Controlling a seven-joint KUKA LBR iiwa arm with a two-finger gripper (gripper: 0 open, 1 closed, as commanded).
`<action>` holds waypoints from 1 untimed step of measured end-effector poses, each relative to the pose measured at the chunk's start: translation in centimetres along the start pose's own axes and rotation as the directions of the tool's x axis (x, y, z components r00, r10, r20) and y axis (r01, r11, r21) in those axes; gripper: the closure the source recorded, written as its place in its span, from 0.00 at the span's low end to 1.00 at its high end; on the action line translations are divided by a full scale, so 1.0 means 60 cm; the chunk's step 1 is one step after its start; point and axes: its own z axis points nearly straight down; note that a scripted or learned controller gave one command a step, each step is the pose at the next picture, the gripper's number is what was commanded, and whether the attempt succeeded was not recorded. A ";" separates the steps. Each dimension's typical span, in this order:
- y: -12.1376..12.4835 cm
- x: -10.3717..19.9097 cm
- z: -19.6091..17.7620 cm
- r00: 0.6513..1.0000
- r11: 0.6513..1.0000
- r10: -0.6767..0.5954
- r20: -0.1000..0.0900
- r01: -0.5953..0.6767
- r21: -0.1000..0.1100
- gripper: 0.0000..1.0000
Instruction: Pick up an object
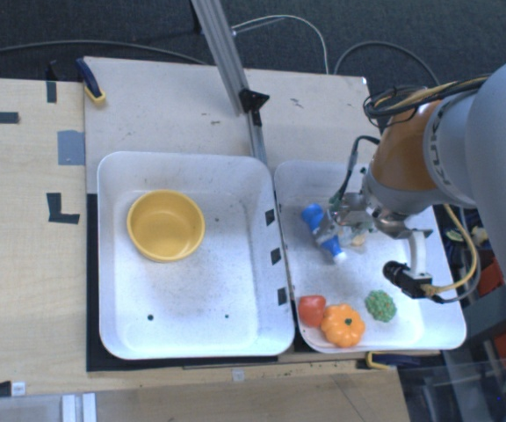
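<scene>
Hovering low in the right bin (437,328), my end effector (345,227) meets a blue bottle (321,229); grip indiscernible, bare floor behind.

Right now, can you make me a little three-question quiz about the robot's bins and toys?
1. True or false: the yellow bowl sits in the left bin.
2. Which toy lies nearest the hand? A) orange pumpkin B) blue bottle C) green broccoli
3. Fill in: the red toy lies right beside the ______.

Key: 1 true; 2 B; 3 orange pumpkin.
</scene>
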 end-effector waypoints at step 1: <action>-0.013 -0.006 -0.095 1.000 1.000 0.001 0.001 -0.001 -0.008 1.00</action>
